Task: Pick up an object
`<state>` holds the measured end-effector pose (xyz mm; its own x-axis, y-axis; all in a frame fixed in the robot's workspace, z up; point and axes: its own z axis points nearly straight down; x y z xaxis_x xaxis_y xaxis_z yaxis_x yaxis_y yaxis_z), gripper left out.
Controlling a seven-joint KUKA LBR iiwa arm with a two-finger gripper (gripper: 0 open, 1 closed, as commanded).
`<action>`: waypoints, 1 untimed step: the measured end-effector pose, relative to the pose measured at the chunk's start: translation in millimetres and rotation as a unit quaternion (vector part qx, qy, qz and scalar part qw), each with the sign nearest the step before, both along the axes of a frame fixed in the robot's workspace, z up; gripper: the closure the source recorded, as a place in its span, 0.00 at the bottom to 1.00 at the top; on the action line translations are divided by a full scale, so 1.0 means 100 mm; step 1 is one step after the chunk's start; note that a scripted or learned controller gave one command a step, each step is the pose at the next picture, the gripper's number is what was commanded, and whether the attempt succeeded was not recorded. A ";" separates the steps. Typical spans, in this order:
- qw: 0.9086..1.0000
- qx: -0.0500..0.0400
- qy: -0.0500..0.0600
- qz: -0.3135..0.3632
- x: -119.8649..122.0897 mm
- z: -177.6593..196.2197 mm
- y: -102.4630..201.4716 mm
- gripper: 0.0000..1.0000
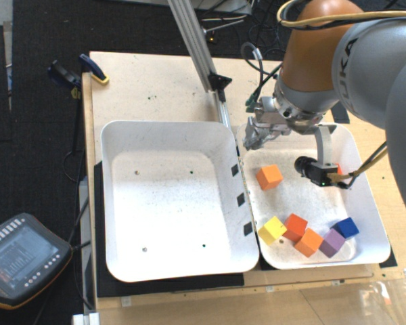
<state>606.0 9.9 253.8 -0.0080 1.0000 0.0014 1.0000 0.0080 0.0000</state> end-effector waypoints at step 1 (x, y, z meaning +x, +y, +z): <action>1.000 0.000 0.001 0.000 -0.02 -0.12 0.49 1.00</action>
